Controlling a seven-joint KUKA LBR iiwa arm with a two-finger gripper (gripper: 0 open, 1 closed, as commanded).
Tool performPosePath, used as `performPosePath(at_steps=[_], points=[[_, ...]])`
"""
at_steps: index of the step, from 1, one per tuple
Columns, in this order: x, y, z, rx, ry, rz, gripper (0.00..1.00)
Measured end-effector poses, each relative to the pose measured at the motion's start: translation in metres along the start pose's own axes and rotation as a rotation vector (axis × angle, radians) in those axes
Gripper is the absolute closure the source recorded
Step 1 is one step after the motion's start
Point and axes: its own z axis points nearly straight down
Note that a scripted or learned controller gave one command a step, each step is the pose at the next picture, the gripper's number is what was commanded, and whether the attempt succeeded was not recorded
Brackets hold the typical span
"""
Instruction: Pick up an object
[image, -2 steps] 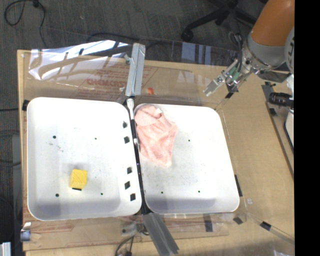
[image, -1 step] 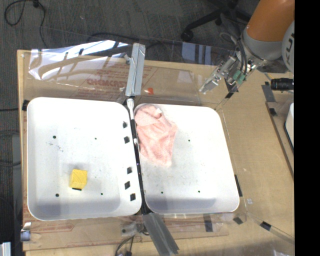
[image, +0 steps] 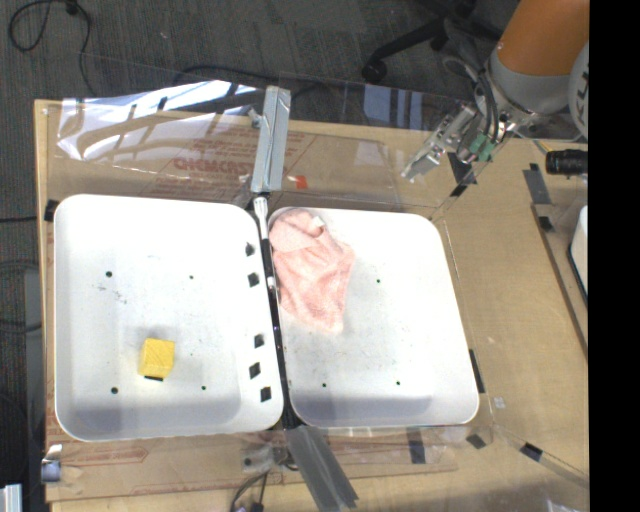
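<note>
Approach step, nothing grasped yet. Jaws parted and bare on gripper (image: 437, 152), beyond right bin (image: 455, 330). Pink cloth (image: 312, 270) crumpled in its near-left corner; next: descend onto cloth.

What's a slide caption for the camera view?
Pincer above right bin's far edge; pink cloth inside, yellow block in left bin.

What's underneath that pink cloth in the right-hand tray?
The pink cloth lies crumpled on the white floor of the right tray, against its left wall. Whatever sits beneath its folds is covered, so nothing there can be made out.
</note>
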Motion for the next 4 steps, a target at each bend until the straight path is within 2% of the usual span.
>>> performPosePath(at_steps=[1, 2, 4], points=[[0.003, -0.01, 0.017, 0.003, 0.012, -0.299, 1.0], [0.007, -0.013, 0.01, 0.0, 0.012, -0.622, 1.0], [0.005, -0.011, -0.004, -0.005, 0.007, -1.434, 1.0]])
